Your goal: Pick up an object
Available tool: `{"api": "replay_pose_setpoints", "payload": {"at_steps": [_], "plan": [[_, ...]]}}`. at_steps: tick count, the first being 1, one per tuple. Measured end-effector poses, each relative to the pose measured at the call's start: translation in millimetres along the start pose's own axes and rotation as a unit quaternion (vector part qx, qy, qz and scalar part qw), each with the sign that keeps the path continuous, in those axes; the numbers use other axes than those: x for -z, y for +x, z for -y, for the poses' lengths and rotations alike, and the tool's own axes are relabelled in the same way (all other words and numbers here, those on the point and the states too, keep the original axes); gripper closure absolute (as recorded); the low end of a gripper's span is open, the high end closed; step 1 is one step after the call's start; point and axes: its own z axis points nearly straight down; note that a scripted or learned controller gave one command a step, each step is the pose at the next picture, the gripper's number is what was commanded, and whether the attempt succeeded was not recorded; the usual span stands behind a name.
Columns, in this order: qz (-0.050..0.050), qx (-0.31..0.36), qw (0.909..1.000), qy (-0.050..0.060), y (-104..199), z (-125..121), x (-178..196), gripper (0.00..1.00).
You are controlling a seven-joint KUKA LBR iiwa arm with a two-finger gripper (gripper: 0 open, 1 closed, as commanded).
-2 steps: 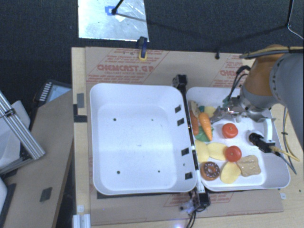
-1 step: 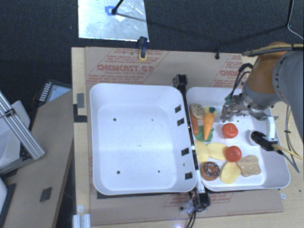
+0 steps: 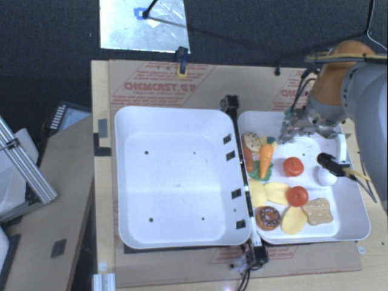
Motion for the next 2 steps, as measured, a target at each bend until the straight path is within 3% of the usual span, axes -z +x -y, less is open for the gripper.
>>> {"api": "replay_pose_setpoints", "payload": {"at_steps": [1,2], "plan": [[0.000,0.000,1.0000,0.002,0,2,0,0.00],[-0.001,0.001,1.0000,0.004,66,37,7,0.00]]}}
